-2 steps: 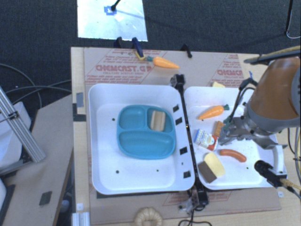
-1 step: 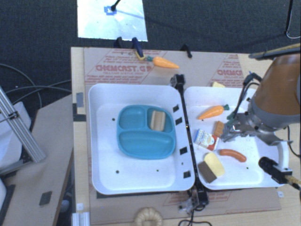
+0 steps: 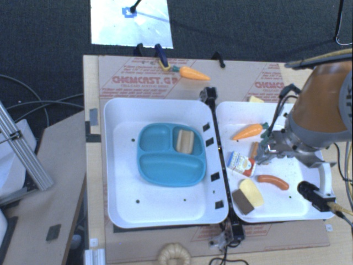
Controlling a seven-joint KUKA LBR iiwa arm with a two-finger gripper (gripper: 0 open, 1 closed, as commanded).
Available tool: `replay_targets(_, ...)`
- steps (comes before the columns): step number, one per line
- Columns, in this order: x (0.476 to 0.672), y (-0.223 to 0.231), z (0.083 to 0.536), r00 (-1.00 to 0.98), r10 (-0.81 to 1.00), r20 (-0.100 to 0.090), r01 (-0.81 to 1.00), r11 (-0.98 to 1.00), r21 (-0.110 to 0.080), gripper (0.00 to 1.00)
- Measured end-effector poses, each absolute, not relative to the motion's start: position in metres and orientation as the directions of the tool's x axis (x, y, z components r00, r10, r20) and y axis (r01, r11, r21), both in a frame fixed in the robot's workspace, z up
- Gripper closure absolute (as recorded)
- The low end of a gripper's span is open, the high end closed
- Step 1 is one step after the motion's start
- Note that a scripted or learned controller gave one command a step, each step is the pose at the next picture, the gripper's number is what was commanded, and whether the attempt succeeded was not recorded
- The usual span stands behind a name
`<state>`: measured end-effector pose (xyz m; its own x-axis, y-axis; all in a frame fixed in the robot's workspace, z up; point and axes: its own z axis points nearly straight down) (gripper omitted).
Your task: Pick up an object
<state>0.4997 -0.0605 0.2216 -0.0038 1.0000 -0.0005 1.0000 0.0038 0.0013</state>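
My gripper (image 3: 262,152) hangs low over the middle of the right bin (image 3: 309,213), reaching in from the right. Just to its left lies a small brown-orange piece (image 3: 253,148), and an orange carrot (image 3: 247,131) rests above that. A white, blue and red packet (image 3: 240,163) sits left of the gripper, close to the bin's left wall. Below the gripper lie a red sausage (image 3: 273,181) and a yellow-and-brown block (image 3: 247,196). A pale yellow piece (image 3: 255,99) pokes up at the bin's far rim.
The left bin (image 3: 124,203) holds a blue divided plate (image 3: 160,170) with a tan block (image 3: 185,142) in its upper right compartment. Behind the bins, on the board, lie a second carrot (image 3: 193,74) and a blue-handled tool (image 3: 161,56). A beige ring (image 3: 175,254) sits at the front edge.
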Motion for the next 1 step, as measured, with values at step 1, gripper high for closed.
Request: replay_targets(1, 0.4902, -0.0532, 0.2233, -0.004, 1.0, 0.0, 1.0, 0.004, 0.0, 1.0)
